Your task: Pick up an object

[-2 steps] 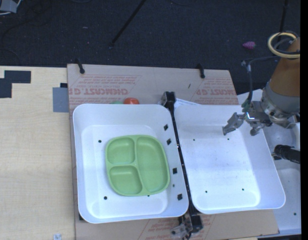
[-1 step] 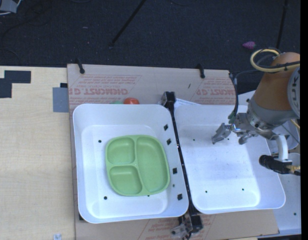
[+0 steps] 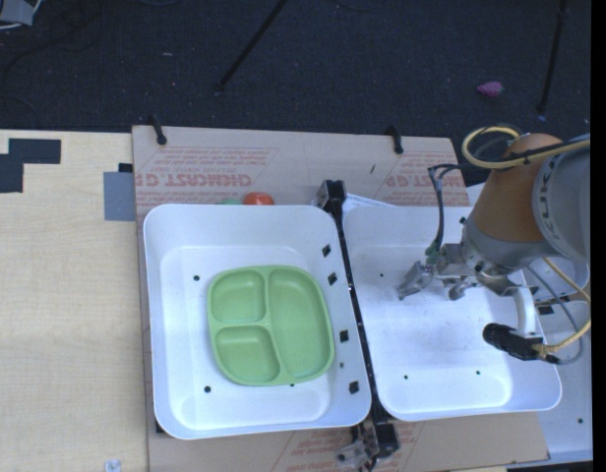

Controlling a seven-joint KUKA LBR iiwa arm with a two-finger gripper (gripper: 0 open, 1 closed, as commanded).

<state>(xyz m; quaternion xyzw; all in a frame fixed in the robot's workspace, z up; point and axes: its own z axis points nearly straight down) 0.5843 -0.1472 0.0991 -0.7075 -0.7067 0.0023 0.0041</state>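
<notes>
Down in the right bin (image 3: 451, 386) hangs the end effector (image 3: 413, 285), grip state unclear, nothing visibly held. Green divided plate (image 3: 271, 324) lies in the left bin (image 3: 175, 264); crossing over seems next.

**One fixed camera, looking down at a slant**

A single camera hung above the bench and looked down on it at an angle, so the far side of the scene lay along the top of the frame, where dark floor (image 3: 283, 47) with cables showed. It stood far enough back to take in both white bins whole: the left bin (image 3: 175, 264) sat near the middle of the picture and the right bin (image 3: 451, 382) toward the right side. The cardboard sheet (image 3: 283, 165) under them and a stretch of pale wooden bench top (image 3: 57, 313) filled the left. The arm (image 3: 524, 205) entered from the right edge.
</notes>
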